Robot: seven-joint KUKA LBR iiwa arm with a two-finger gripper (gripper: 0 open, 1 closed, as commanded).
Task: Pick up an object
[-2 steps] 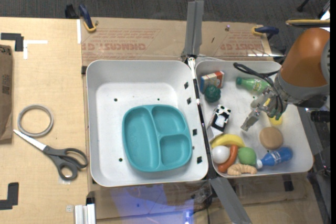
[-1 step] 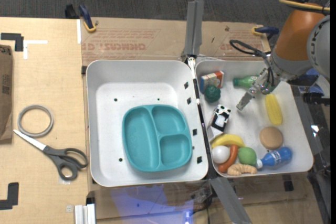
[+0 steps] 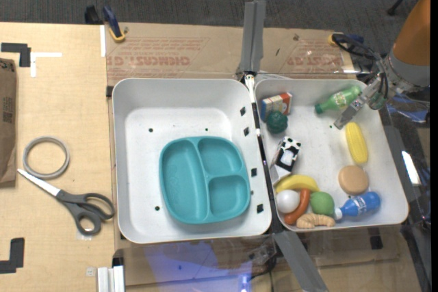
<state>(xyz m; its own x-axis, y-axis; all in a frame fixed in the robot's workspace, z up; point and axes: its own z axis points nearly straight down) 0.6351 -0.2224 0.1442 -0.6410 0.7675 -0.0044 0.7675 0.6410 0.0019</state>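
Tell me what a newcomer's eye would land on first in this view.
The big teal divided plate lying alone in the left bin draws the eye first. Next comes the clutter of toy food in the right bin: a yellow corn cob, a banana, and a green bottle at the far end, right by the gripper. Off to the left, scissors and a tape roll lie on the bench.

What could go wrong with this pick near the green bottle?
The gripper sits at the green bottle, which lies on its side; a rounded bottle could roll or slip away. It also lies near the right bin's back wall, leaving little room. The corn cob just below could get nudged.
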